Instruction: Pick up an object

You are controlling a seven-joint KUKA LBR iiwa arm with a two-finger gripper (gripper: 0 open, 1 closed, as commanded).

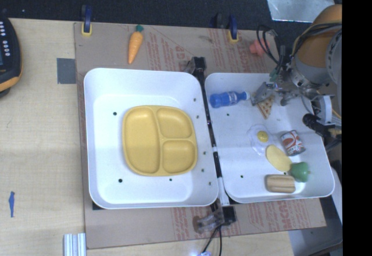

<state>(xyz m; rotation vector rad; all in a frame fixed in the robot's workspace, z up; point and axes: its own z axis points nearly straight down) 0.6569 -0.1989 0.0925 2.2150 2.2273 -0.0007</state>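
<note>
We see the gripper (268, 93) low in the right bin (232, 182), just above a tan wedge-shaped piece (265, 109); we cannot tell how its jaws stand. A blue bottle (228, 99) lies just beside it, and a yellow divided tray (158, 139) sits in the left bin (99, 132).

Two shallow white plastic bins (99, 132), smooth with a soft sheen. Yellow divided plastic tray (158, 139), matt. Blue plastic bottle (228, 98), glossy. Red and white metal can (292, 142), shiny. Brown cardboard sheet (168, 45), printed, matt. Pale wood-grain desk (38, 144), smooth. Orange toy carrot (135, 44), plastic-looking, dull finish.
</note>
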